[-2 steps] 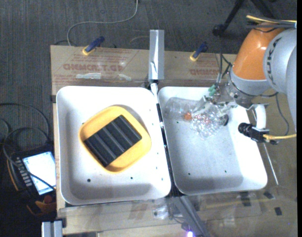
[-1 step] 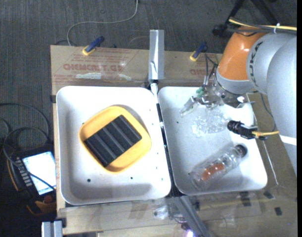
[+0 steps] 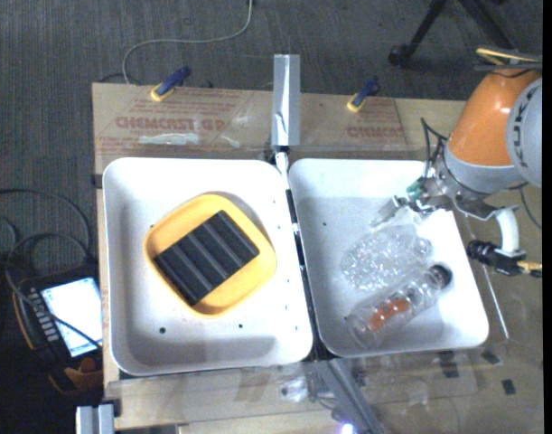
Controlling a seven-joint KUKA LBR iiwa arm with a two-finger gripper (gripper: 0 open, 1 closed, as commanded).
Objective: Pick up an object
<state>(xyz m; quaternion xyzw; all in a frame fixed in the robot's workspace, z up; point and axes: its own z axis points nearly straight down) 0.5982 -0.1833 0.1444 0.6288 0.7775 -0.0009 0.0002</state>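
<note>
Camera view, looking down at a slant. Table (image 3: 167, 120) carries two shallow white bins side by side, brown board with red lettering behind them.

Left bin (image 3: 131, 333): one yellow tray-like object (image 3: 256, 274) with a black ribbed insert, lying flat, turned at an angle to the bin walls, roughly central.

Right bin (image 3: 465, 324): two clear items. Crumpled clear plastic piece (image 3: 379, 256) near the bin centre. Just in front of it, touching or nearly so, a clear plastic bottle (image 3: 397, 307) on its side, dark cap toward the right wall, something orange inside near its middle.

Arm (image 3: 497, 125) enters from the right, orange band visible, wrist over the upper right part of the right bin. Pincer (image 3: 418, 197) sits at the far right portion of that bin, above and to the right of the crumpled plastic, apart from it. Finger region is small and cluttered with cable and glinting plastic; cannot tell how far the pincer is open, and nothing can be made out between its tips. A thin clear sliver near the tips may be part of the plastic or a reflection.

Two blue-and-yellow clamps (image 3: 170, 83) hold the board's far edge. A metal upright (image 3: 285, 98) stands behind the seam between the bins. Small lit screen (image 3: 72, 310) on the floor at left.
</note>
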